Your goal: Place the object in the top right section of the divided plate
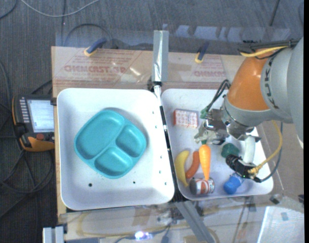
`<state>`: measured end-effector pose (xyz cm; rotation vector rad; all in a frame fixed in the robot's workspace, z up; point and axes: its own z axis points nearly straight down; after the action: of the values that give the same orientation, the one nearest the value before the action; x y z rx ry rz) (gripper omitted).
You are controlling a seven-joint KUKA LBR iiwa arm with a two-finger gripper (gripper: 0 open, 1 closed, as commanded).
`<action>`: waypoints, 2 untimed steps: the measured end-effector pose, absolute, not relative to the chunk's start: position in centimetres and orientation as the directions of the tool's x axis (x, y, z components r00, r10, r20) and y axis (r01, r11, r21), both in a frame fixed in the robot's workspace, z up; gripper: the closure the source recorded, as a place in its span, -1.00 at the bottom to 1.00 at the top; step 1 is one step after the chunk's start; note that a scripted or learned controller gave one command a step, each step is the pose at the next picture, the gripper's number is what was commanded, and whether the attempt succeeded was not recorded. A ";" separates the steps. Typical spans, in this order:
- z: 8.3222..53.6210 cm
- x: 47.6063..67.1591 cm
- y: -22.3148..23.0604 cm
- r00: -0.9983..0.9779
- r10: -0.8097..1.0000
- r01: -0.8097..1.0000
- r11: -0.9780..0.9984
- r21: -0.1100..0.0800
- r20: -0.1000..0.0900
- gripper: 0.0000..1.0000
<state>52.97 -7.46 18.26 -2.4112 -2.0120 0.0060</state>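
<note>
Overhead, the grey-and-orange arm (255, 92) reaches in over the right bin (265, 189), its gripper (209, 128) low among the clutter, apparently to pick something out. Whether the fingers are apart or together cannot be told from this angle. Just beside it lie a carrot (205, 161), a banana (181, 167), a can (201, 187), a small pink box (185, 118) and a blue piece (232, 185). The turquoise divided plate (111, 143) sits in the left bin (73, 196), sections bare, well apart and awaiting delivery.
</note>
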 end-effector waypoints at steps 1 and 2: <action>18.2 58.8 -3.0 0.108 0.994 0.994 -0.108 -0.004 -0.002 1.00; 18.3 62.4 2.7 0.044 0.999 0.999 -0.044 -0.003 -0.004 1.00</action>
<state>62.40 2.68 18.26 -2.2698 -2.1729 0.0076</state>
